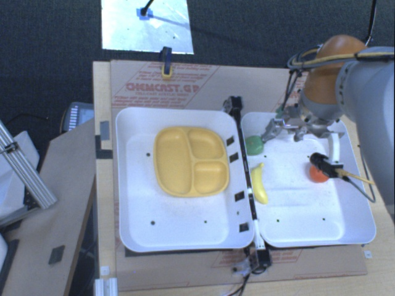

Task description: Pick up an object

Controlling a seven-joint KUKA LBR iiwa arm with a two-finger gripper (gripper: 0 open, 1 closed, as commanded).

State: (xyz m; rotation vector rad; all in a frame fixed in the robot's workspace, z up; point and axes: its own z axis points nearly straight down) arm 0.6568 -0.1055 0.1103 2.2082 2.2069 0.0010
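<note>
While the grey arm (365, 88) comes in from the right side with its orange band (330, 73) above the far edge of the right bin (308, 224), the tool (282, 134) hangs over the upper left part of this bin. Its two fingers (270, 131) seem to stand apart, and nothing is between them, so the tool is open and holds no object.

In the right bin there are three small things. A green object (253, 144) lies near the upper left corner, just beside the left finger of the tool; I cannot tell if they touch. A yellow banana (260, 184) lies below it, along the left wall of the bin, near the divider between the two bins. An orange object (317, 176) lies more to the right, well apart from the banana, and its upper part is hidden.

The left bin (133, 187) carries a yellow plate (190, 161) with three compartments, lying flat near the middle. Both bins rest on the table (185, 82), which is covered by a brown sheet with red print.
</note>
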